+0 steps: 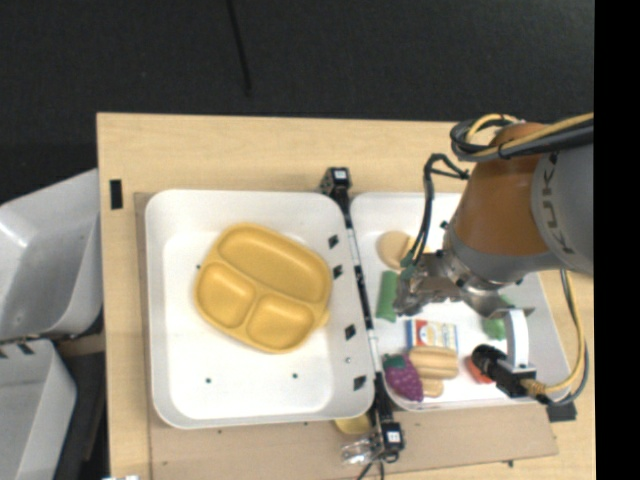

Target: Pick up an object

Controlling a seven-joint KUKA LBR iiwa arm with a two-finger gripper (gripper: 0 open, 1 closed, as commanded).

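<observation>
Green block lies in the right bin, hard against its left wall, long axis running along that wall, and the gripper is down just beside it, on the side away from the wall. A small sideways shift would likely line them up. The wrist hides the gripper's tip, so its state can't be called, and nothing is seen held. The yellow tray sits in the left bin.
</observation>
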